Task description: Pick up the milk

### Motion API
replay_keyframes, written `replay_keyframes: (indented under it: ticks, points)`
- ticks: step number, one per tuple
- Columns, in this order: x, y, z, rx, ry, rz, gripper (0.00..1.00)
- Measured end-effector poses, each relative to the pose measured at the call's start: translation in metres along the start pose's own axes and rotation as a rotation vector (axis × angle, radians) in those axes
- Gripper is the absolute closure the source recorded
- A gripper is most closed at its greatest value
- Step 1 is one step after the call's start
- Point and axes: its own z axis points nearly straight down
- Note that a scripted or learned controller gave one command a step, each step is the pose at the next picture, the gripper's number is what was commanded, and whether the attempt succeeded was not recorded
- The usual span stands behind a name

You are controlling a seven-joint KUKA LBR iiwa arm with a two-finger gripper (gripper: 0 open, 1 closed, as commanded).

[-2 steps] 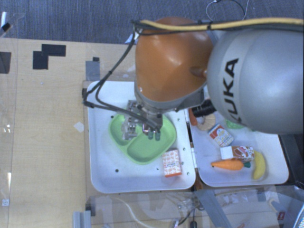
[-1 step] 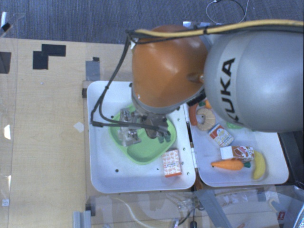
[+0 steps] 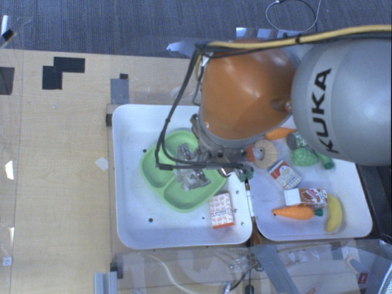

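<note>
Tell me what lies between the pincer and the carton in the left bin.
In the camera view, the pincer hangs over the green plate. Between it and the carton lie the plate's near rim and a strip of bare bin floor.

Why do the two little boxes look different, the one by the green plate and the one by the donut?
The carton by the green plate sits in the left bin; the carton by the donut sits in the right bin. The first stands square to the view and looks mostly orange-red; the second is turned at a slant and shows more white. Both are small printed food cartons.
</note>
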Motion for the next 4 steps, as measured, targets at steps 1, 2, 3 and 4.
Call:
replay_keyframes:
  ticks: [1,2,3,4]
  points:
    - [-0.018,0.032,-0.035,-0.001,-0.004,-0.233,1.00]
    - [-0.055,-0.002,-0.160,0.000,-0.009,-0.108,1.00]
    - [-0.029,-0.014,-0.114,0.000,-0.002,-0.167,1.00]
    - [-0.016,0.023,-0.050,-0.001,0.001,-0.235,1.00]
